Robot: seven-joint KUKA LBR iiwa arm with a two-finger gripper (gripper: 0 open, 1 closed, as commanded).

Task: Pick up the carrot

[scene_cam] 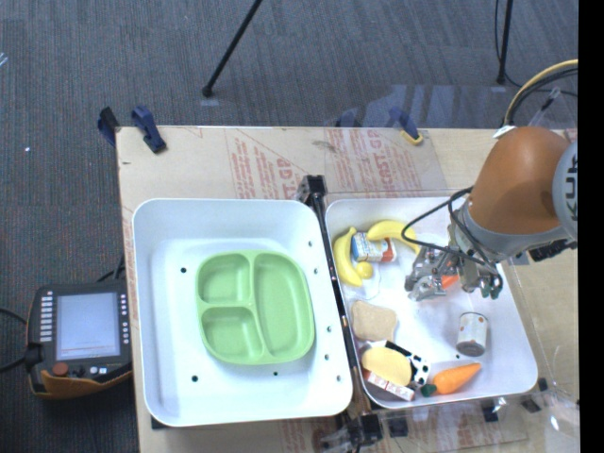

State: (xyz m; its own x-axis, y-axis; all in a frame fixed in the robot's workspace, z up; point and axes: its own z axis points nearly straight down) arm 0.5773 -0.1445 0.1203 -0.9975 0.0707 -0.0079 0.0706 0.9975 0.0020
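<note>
Two bins sit side by side on the tabletop [217,154]. The left bin [160,253] holds a divided tray [255,307]. In the right bin [514,347], two bananas [351,260] lie at the rear left, a can [471,333] right of centre, and the carrot [453,377] at the front, just right of a carton [392,366]. The gripper [439,279] hangs over the right bin's middle, behind the can.

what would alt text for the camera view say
The grey arm's two-finger gripper hovers in the right white bin, apart from the orange toy carrot at its near edge. A green divided plate sits in the left bin.
</note>
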